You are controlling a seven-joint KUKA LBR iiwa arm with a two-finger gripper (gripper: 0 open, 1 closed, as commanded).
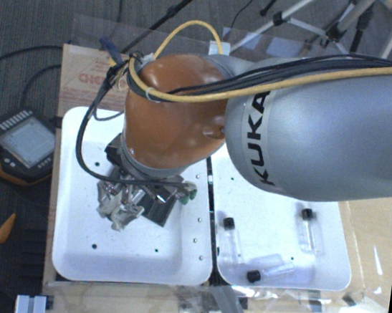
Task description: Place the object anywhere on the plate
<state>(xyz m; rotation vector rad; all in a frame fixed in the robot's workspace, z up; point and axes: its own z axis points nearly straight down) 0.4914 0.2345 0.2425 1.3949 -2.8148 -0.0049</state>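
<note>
My gripper [119, 210] hangs low over the middle of the left white bin [75, 244], under the orange wrist band [169, 112]. I see nothing in its grasp from this angle. The big grey arm [316, 126] covers the back of both bins. In the right bin [331, 272] lie small clear tube-like pieces with black caps: one near the divider [229, 228], one at the right [306, 229], and one toward the front [267, 268]. I cannot make out a plate; whatever lies beneath the arm is hidden.
A black and yellow cable [86, 137] loops from the wrist over the left bin's back left corner. A teach pendant [20, 145] and an orange item [3, 228] lie on the floor left of the bench.
</note>
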